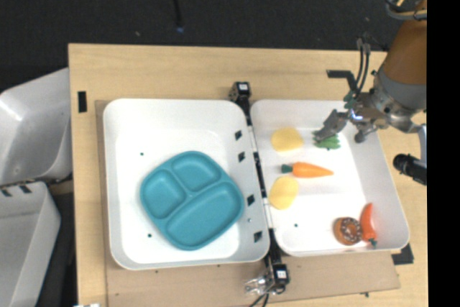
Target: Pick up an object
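The right bin point(377, 176) holds several toy foods. Two pale yellow pieces point(287, 139) point(284, 192) lie by its left wall, with an orange carrot point(312, 170) between them. A brown doughnut point(348, 230) and a red piece point(367, 221) lie in the near right corner. A small green piece point(330, 142) lies at the far side. My gripper point(341, 133) hangs over the far right part of this bin, open, with its left finger just above the green piece. Nothing is between the fingers.
The left bin point(122, 154) holds a blue divided plate point(190, 199). A dark clamp bar point(256, 169) runs along the join between the bins. The wooden bench point(158, 72) extends behind both bins. The arm's orange band point(408, 47) is at the far right.
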`<state>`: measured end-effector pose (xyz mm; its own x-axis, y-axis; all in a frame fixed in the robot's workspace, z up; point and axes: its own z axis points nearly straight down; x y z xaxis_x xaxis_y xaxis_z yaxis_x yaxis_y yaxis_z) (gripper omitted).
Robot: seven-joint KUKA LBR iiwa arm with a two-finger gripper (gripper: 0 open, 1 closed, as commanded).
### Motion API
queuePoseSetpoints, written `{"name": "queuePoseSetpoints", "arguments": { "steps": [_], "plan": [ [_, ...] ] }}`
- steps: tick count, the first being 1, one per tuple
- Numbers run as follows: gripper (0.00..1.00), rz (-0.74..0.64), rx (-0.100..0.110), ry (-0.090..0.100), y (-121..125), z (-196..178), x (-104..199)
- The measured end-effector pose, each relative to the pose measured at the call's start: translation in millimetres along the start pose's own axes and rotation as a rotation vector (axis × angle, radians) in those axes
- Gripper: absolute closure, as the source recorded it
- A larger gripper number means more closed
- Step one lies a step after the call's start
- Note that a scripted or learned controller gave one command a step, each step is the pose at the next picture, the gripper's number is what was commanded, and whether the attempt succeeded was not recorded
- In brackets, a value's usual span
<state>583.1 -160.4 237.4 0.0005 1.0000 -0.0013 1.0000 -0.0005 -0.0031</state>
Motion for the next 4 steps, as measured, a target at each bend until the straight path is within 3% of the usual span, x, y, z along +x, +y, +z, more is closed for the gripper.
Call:
{"name": "queuePoseSetpoints", "arguments": {
  "steps": [2,3,4],
  "plan": [
    [0.00,0.002,0.002,0.001,-4,106,5],
    [1.00,0.005,-0.007,-0.001,-2,91,4],
    [1.00,-0.004,-0.009,-0.001,0,30,10]
  ]
}}
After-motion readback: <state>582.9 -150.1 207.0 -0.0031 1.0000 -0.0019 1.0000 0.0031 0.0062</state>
